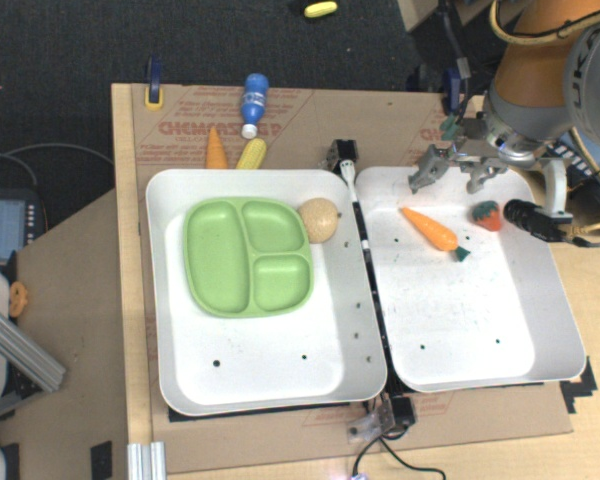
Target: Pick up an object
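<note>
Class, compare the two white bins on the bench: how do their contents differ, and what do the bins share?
The left bin holds a green divided plate and a tan ball; the right bin holds a toy carrot and a small red piece. The pincer hangs over the right bin's far edge, not the left bin's. Both are shallow, white and set side by side.

Robotics lab, cardboard-topped bench (pixel 280 108), two white bins (pixel 180 368), toy food, loose cables (pixel 40 158), dark carpet
</note>
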Motion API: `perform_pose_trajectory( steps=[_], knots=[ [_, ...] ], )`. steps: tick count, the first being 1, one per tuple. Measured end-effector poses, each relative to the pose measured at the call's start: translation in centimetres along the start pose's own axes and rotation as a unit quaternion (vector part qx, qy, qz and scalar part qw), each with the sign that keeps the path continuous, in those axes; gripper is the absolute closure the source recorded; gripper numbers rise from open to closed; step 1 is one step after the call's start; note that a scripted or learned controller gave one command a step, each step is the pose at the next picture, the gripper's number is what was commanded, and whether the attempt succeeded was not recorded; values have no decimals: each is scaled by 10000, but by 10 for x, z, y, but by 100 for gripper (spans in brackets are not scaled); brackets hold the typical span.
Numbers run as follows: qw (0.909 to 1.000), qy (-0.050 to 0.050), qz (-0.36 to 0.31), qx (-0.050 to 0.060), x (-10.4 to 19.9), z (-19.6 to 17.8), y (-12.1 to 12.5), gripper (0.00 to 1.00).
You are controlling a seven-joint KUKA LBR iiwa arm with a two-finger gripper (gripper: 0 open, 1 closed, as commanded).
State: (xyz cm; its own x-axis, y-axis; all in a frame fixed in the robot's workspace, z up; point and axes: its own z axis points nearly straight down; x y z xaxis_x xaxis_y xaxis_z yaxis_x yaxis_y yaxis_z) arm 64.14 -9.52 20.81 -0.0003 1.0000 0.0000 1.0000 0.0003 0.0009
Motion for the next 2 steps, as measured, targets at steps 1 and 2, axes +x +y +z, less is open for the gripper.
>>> perform_pose_trajectory(
  steps=[1, 2],
  knots=[
    [10000, 0, 26, 43, -44, 54, -17, 0],
    [10000, 9, 10, 36, -66, 127, -5, 0]
  ],
)
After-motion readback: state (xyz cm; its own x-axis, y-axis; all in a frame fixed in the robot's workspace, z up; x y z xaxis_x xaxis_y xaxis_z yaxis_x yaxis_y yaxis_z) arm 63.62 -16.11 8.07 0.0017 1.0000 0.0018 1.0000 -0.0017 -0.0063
